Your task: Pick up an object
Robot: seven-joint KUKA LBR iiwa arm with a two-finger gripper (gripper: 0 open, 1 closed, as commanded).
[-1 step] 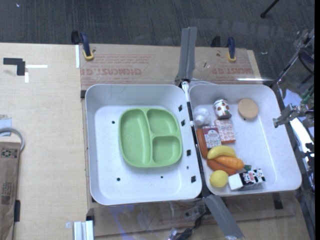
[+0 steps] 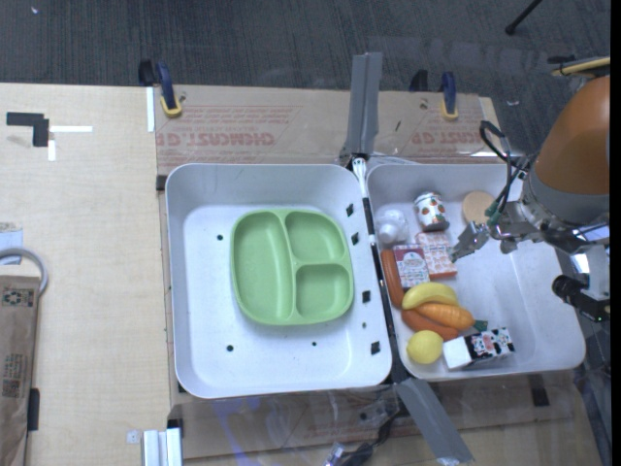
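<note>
My gripper [image 2: 469,242] hangs over the right bin [image 2: 543,304], near its upper middle, on the arm that enters from the right. Just left of it lies a red and white packet [image 2: 424,260]. A small printed can [image 2: 430,212] and a tan round disc [image 2: 476,205] sit just beyond it. Nearer the front are a banana [image 2: 428,294], a carrot [image 2: 448,316], a lemon [image 2: 424,347] and a white carton with black spots [image 2: 480,347]. A red sausage [image 2: 390,272] lies along the bin's left wall, and a whitish lump [image 2: 390,226] sits above it.
The left bin [image 2: 194,289] holds a green divided plate [image 2: 291,265]. A grey divider bar [image 2: 364,105] runs between the bins at the back. Clamps [image 2: 167,93] hold the cardboard sheet under the bins. A brown paper bag [image 2: 15,357] lies at the far left.
</note>
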